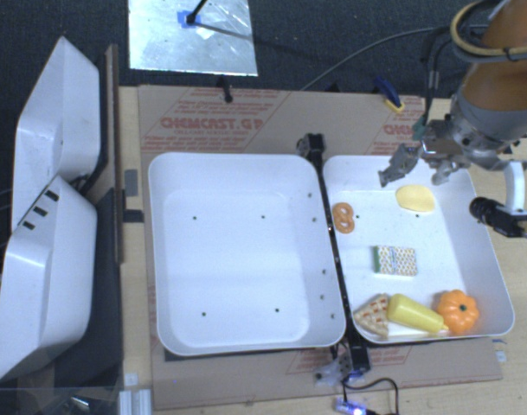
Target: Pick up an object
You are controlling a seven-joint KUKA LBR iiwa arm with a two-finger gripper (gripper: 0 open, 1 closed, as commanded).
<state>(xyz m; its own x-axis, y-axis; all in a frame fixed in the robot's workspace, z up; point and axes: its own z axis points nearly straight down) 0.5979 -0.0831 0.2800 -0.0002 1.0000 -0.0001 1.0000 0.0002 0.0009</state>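
Observation:
My gripper (416,171) hangs open over the far part of the right bin (482,258), its two grey fingers spread with nothing between them. Just below and slightly right of it lies a pale yellow flat piece (415,199). An orange pretzel (343,217) sits by the bin's left wall. A green-and-white patterned block (395,260) lies mid-bin. Along the near edge lie a pizza slice (373,314), a yellow corn-like piece (413,313) and an orange pumpkin (458,310).
The left bin (172,258) sits beside the right one, sharing a black divider (332,240). A metal sheet (192,22) lies at the back. White housings (47,206) stand at the far left. A black fitting (498,214) juts over the right bin's edge.

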